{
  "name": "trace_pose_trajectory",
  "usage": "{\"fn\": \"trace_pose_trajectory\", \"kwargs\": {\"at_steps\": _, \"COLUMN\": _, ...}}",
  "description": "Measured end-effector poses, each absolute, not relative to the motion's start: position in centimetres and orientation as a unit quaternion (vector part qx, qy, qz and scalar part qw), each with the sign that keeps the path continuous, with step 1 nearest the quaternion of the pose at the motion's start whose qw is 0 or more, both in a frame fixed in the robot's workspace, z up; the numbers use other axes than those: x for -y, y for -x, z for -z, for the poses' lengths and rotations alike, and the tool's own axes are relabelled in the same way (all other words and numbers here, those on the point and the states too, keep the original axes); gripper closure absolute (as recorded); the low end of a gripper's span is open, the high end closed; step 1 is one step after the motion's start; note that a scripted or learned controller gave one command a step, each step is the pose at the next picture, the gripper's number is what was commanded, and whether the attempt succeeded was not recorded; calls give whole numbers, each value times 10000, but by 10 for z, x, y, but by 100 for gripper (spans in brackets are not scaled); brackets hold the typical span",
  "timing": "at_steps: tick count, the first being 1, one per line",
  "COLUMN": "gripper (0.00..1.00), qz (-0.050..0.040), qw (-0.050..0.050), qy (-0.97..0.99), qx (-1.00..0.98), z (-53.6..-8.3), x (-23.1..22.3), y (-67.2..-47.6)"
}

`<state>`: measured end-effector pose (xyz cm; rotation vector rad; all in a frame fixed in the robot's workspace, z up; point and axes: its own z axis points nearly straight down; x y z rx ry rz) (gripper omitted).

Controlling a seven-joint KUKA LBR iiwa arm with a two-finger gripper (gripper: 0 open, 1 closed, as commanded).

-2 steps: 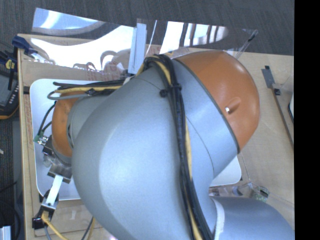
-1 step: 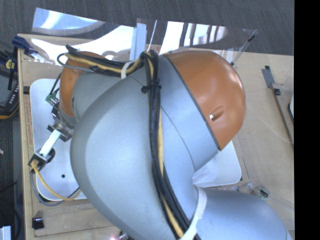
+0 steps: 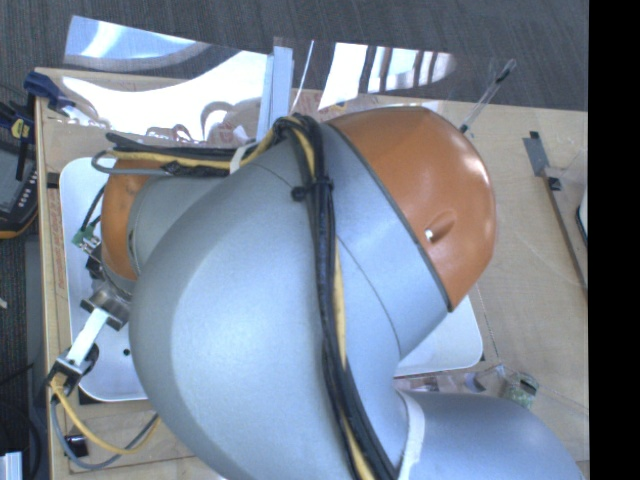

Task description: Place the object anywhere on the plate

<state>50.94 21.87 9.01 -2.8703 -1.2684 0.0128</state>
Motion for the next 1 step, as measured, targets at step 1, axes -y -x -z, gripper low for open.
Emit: {"fn": "trace_pose_trajectory", "kwargs": {"at_steps": 1, "gripper": 0, "qz": -21, "qw": 13, "qy": 9183, "qx": 3958, "z": -131, "x": -212, "y": -573}}
